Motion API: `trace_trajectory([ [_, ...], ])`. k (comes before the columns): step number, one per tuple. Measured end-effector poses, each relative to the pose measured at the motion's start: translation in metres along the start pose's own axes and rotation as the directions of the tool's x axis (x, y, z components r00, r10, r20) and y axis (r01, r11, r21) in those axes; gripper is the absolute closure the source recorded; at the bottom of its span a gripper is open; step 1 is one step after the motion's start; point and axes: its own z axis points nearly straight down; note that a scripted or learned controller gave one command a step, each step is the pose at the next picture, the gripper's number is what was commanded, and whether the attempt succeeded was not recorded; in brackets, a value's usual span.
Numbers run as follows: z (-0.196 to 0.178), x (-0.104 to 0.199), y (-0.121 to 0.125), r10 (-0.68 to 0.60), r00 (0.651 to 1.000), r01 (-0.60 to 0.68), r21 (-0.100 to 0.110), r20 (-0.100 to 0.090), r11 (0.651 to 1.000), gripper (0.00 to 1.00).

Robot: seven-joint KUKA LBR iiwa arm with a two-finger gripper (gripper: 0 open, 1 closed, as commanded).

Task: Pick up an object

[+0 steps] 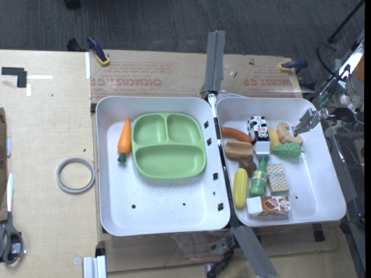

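The bumpy green toy [287, 149] lies in the right bin [324, 196], just below and left of the gripper [302, 124], whose fingers stand open, holding nothing.

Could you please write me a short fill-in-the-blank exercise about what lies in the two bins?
1. The green divided plate lies in the ____ bin.
2. The toy beside the plate's left edge is a ____.
3. The yellow corn cob lies in the ____ bin.
4. The gripper is above the ____ bin.

Missing words: left; carrot; right; right
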Motion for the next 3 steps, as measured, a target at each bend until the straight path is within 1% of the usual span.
trace_trajectory([
  [1, 0.119, 0.012, 0.02, -0.362, 0.932, 0.362, -0.002, 0.0, 0.932, 0.0],
  [2, 0.117, 0.004, 0.067, -0.538, 0.843, 0.538, -0.004, 0.004, 0.843, 0.0],
  [3, 0.171, -0.023, 0.052, -0.543, 0.84, 0.543, -0.007, 0.008, 0.84, 0.0],
])
